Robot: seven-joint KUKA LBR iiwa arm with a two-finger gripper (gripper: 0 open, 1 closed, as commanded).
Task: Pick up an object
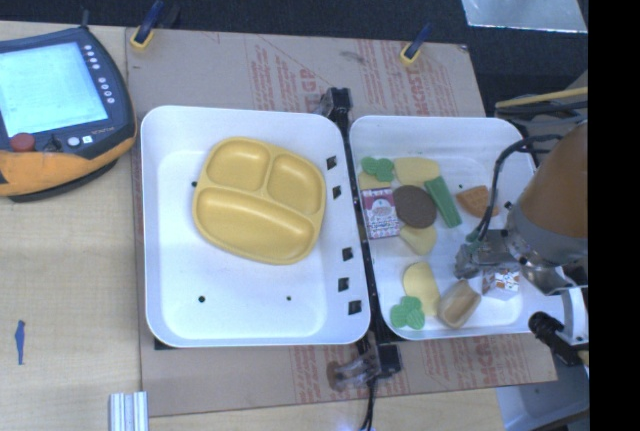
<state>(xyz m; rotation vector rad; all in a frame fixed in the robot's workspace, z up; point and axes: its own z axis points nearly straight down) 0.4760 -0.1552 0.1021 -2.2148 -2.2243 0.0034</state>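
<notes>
The right bin [440, 129] serves as the landmark. Inside it lies a cluster of toy food: a brown round disc [414, 206] near the bin's middle, a green stick [442, 200] touching the disc's right side, a small red-and-white packet [381, 214] just left of the disc, and yellow pieces [417, 170] above and below it. Toward the bin's near edge sit a green clover-shaped piece [407, 314] and a tan bread-like piece [458, 303], side by side.

The gripper [484, 259] hangs low over the bin's right part, just above the tan piece; whether its fingers are apart or together cannot be told, and nothing is seen between them.

Left of that bin, the left bin [170, 219] holds a yellow divided plate [262, 200]. Farther left on the tabletop [60, 319] rests a control pendant [58, 109].
</notes>
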